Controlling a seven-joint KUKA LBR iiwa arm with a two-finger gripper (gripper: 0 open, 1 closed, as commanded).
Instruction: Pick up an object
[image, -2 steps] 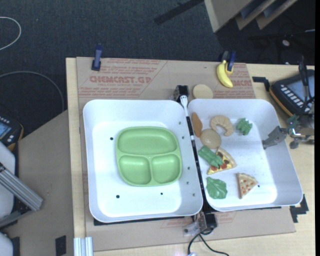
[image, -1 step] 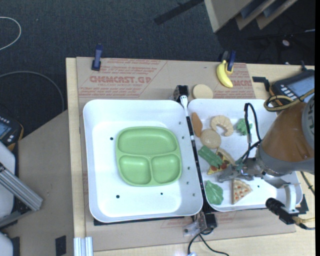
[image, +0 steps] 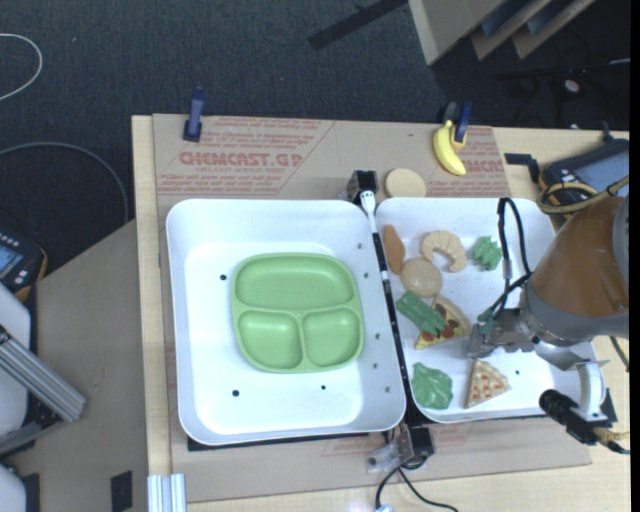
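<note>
Near edge of the right bin (image: 520, 412): a pizza slice (image: 487, 383) is lying flat just inside the rim, a green leaf (image: 432, 386) sitting beside it toward the divider. Both are resting loose and apart, probably so that any one piece can be taken alone.

Just behind the pizza slice, the gripper (image: 487, 338) is hanging low over the bin floor, the arm (image: 585, 280) reaching in across the right rim. Whether the pincer is released or clenched I cannot tell; nothing is showing between its tips. Judging by its place, it is working toward the pieces at mid-bin.

Mid-bin, next to the divider: a second pizza slice (image: 445, 325) is lying partly under a green leafy piece (image: 420, 312), the two touching. That overlap is likely making a clean grab harder.

Farther back: a round bun (image: 420, 277), a sausage (image: 393, 247) along the divider, a croissant (image: 444, 250), and a green sprig (image: 487, 252) near the far rim.

Left bin (image: 190, 300): a green divided plate (image: 297, 311) is sitting at centre.

Far edge of the bench: a banana (image: 449, 151) and a round disc (image: 405, 183) are lying outside both bins.
</note>
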